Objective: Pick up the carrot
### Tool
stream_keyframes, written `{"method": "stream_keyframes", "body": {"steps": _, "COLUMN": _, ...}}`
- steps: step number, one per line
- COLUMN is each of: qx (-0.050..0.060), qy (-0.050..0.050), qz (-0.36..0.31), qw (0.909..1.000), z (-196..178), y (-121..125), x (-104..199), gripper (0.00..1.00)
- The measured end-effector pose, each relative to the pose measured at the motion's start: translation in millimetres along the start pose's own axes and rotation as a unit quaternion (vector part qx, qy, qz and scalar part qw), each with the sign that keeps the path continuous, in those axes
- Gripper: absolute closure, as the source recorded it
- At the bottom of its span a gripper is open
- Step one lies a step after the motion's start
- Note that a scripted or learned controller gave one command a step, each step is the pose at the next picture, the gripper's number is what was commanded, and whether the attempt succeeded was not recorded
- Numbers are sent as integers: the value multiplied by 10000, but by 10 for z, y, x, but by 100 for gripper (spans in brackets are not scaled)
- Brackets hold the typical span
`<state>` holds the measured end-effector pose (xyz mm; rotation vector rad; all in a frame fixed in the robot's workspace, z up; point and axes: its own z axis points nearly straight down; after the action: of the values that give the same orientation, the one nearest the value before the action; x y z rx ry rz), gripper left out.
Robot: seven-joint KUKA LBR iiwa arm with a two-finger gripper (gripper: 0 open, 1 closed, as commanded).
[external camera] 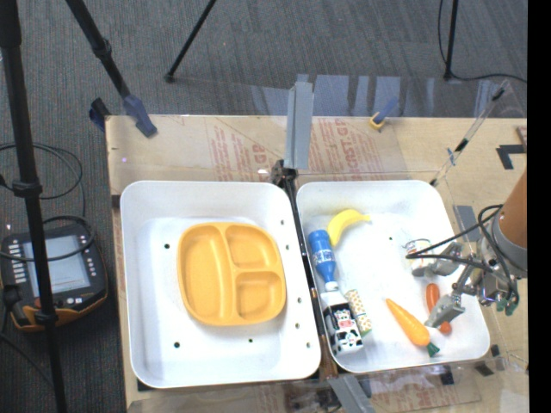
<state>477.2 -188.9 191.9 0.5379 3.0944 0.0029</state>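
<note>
— Where do we stand in this one?

— Our gripper (449,306) hangs low at the right side of the right bin (379,188), its fingers spread apart with nothing between them. Just beside it lies a small red-orange piece (432,296), which we cannot identify. The carrot (409,323) lies flat on the bin floor a little to the left of the gripper, green tip pointing toward the near right corner.

— So what could spoil the pick?

— We judge the red-orange piece the first hazard: it sits closer to the fingers than the carrot does, and a straight close here could take it instead. The carrot also lies at a slant, so fingers not turned across its body may push it away rather than clamp it. It tapers too, and a grip near the thin end could slip.

— Anything farther out?

— The box (347,322), blue bottle (322,255) and banana (348,223) lie left of the carrot; a shove could slide it against them. The yellow plate (231,273) in the left bin (138,231) is well clear.
</note>
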Motion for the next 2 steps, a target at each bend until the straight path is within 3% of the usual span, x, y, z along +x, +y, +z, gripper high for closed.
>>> {"method": "stream_keyframes", "body": {"steps": 1, "qx": 0, "qy": 15, "qz": -276, "qw": 9996, "z": 884, "y": 486, "x": -215, "gripper": 0}}
{"method": "stream_keyframes", "body": {"steps": 2, "qx": 3, "qy": 10, "qz": -96, "qw": 10000, "z": 1053, "y": -139, "x": -36, "gripper": 0}}
